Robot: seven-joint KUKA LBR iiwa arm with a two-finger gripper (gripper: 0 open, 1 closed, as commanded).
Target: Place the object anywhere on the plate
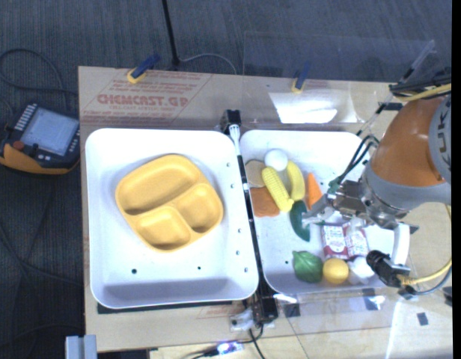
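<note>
A yellow plate (169, 200) with three compartments lies in the left white bin (103, 275). The right bin (279, 286) holds several toy foods: a corn cob (276, 188), a banana (294, 179), a white ball (275, 158), an orange carrot (313, 190), a dark green vegetable (299, 221), a green pepper (307, 265), a yellow lemon (335, 271) and red-and-white packets (343, 240). My gripper (337, 214) hangs low over the right bin, just above the packets and to the right of the dark green vegetable. Nothing shows clearly in its grasp.
A tan slice (254, 173) and an orange piece (263, 202) lie by the divider between the bins. The arm's orange band (410, 144) and grey wrist cover the right bin's right side. A teach pendant (40, 139) lies on the floor at far left.
</note>
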